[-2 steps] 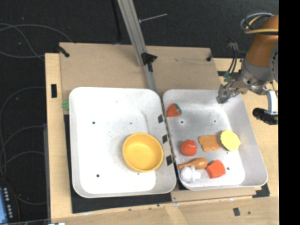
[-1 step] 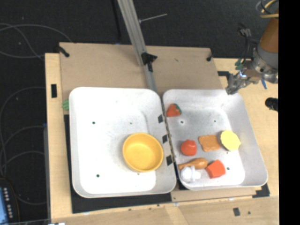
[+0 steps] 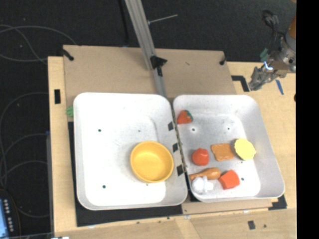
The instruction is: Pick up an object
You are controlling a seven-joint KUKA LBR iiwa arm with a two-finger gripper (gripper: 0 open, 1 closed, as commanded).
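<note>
The right bin (image 3: 249,114) holds several small objects: a red strawberry-like piece (image 3: 184,117) at its upper left, a red round piece (image 3: 201,157), an orange-brown slab (image 3: 222,151), a yellow disc (image 3: 244,149), a red block (image 3: 230,179), an orange carrot-like piece (image 3: 207,173) and a white piece (image 3: 202,185). A yellow bowl (image 3: 151,161) sits in the left bin (image 3: 99,118). My gripper (image 3: 260,78) hangs at the far right, above the bench beyond the right bin's upper right corner, well away from all the objects, with nothing seen in it.
A metal rail (image 3: 142,31) runs down from the top to the gap between the bins. Cables lie on the dark floor at the left. Bare bench surface (image 3: 124,68) stretches behind the bins.
</note>
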